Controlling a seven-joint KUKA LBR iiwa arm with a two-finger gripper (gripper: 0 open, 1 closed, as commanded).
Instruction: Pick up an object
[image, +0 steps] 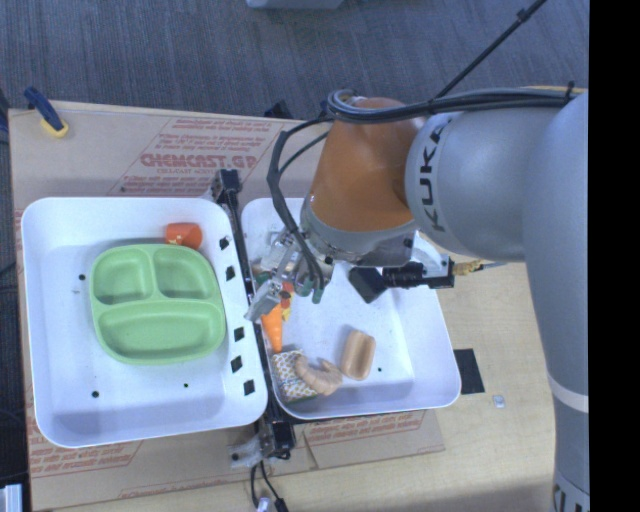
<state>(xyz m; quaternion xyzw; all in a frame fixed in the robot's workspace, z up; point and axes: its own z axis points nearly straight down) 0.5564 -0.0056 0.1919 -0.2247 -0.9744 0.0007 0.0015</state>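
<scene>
While the arm (480, 190) leans in from three o'clock, its hand (278, 285) hangs low over the left edge of the right bin (425, 345), close against the divider between the two bins; whether the hand is apart or together cannot be told at this slant. Just below it, toward six o'clock, lies an orange carrot-like piece (275, 325), the likeliest target. Judging from this, a good pick means centring over the carrot before closing, staying clear of the bin wall at nine o'clock. Further toward five o'clock sit a patterned item (290, 372), a pale curled piece (322, 376) and a tan bread-like roll (357, 354), touching or nearly so. Across the divider, the left bin (50, 400) holds a green sectioned plate (158, 303) with a small red-orange thing (183, 235) at its twelve o'clock
</scene>
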